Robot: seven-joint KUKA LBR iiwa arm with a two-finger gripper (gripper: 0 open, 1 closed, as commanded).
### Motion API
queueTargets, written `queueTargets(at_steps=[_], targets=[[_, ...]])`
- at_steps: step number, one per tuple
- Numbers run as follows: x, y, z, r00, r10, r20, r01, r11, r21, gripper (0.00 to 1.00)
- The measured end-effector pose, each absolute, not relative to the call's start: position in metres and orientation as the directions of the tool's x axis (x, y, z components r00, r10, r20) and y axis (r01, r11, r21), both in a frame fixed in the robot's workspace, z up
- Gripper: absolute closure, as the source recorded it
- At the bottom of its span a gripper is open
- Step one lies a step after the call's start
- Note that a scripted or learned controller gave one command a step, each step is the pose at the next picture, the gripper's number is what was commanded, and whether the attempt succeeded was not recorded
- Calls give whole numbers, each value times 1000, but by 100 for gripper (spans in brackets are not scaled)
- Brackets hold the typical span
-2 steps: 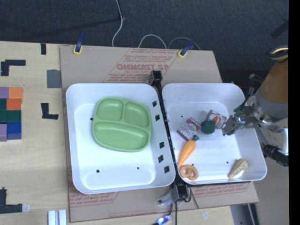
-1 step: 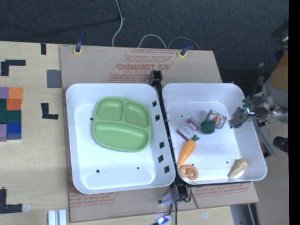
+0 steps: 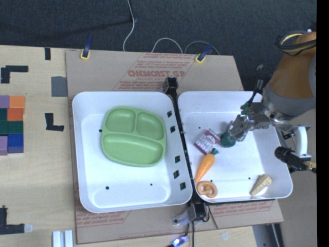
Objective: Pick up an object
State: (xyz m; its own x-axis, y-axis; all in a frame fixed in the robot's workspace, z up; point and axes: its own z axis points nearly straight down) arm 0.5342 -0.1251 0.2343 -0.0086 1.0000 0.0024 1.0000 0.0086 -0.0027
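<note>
- Nearest the camera, along the near wall of the right bin (image 3: 241,99), lie a pretzel (image 3: 207,189) toward the left corner and a pale, cone-shaped piece (image 3: 261,184) toward the right corner, well apart from each other.
- Just beyond the pretzel lies a toy carrot (image 3: 206,164), orange with a green top, tilted so the top points far and right.
- Touching or nearly touching the carrot's green top, a small pink-and-white packet (image 3: 206,141) lies flat near the divider between the bins.
- Right of the packet sits a small dark teal object (image 3: 227,139); the end effector (image 3: 237,129) is down right at it, its tip meeting the object's far right side. Whether the fingers are apart or together, and whether they grip the teal object, cannot be told from this view.
- In the left bin (image 3: 85,156), a green divided plate (image 3: 134,137) with three compartments rests in the far middle part.
- The grey arm (image 3: 288,94) reaches in from the right over the right bin's far right corner.
- Both bins sit on a cardboard sheet (image 3: 154,71) laid on the counter (image 3: 31,179).
- At the left edge of the counter stands a stack of coloured blocks (image 3: 11,124).
</note>
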Motion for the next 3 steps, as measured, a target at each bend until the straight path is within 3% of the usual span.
queueTargets(at_steps=[3], targets=[[547, 30, 210, -7, 1000, 1, 1000, 7, -5, 100]])
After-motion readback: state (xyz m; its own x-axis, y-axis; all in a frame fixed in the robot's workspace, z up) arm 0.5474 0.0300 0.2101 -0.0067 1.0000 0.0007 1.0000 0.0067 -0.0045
